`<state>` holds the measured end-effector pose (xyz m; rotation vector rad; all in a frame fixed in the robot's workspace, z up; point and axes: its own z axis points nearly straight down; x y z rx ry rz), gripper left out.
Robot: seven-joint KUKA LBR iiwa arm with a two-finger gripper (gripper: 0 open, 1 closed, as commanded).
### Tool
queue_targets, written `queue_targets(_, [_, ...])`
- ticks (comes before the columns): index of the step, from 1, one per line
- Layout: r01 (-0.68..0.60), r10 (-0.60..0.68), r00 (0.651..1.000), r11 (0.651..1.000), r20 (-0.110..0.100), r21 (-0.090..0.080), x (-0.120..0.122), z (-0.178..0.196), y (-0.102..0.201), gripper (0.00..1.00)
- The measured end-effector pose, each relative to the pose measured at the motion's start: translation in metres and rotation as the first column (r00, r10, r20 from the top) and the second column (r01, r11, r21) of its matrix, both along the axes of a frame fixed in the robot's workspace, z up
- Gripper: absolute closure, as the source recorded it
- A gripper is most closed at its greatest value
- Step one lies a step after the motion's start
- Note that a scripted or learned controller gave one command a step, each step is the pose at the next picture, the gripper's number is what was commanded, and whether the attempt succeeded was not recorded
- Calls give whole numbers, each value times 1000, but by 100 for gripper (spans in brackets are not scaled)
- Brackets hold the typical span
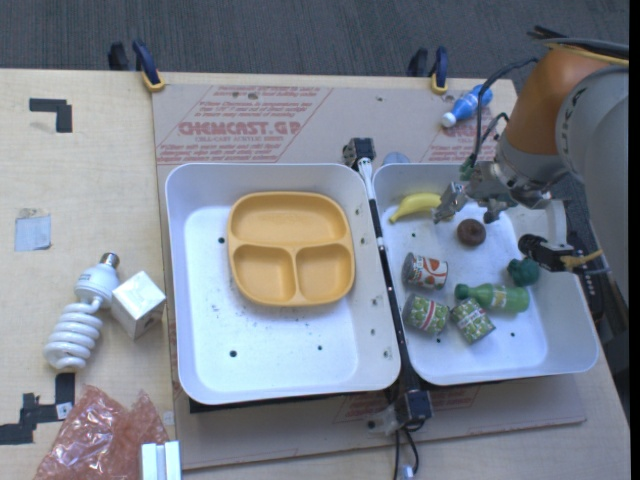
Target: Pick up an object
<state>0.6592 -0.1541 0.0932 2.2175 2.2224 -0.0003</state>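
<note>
My gripper hangs over the back of the right bin, its two fingers spread open with nothing between them. A brown doughnut-shaped piece lies just in front of the fingertips. A yellow banana rests to the gripper's left. Nearer the front are a red and white can, two green patterned cans, a green bottle on its side, and a dark green toy.
The left bin holds a yellow divided plate. On the bench to the left lie a spiral light bulb, a white cube and a red mesh bag. A small blue and white bottle lies behind the right bin.
</note>
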Motion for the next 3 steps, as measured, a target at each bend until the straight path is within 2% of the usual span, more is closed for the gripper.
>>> queue_targets(1, [2,-2,1000,1000,-1,1,-44,0,-55,0])
queue_targets(2, [3,-3,1000,1000,1,-1,-44,10,-55,100])
queue_targets(3, [3,-3,1000,1000,1,-1,-44,10,-55,0])
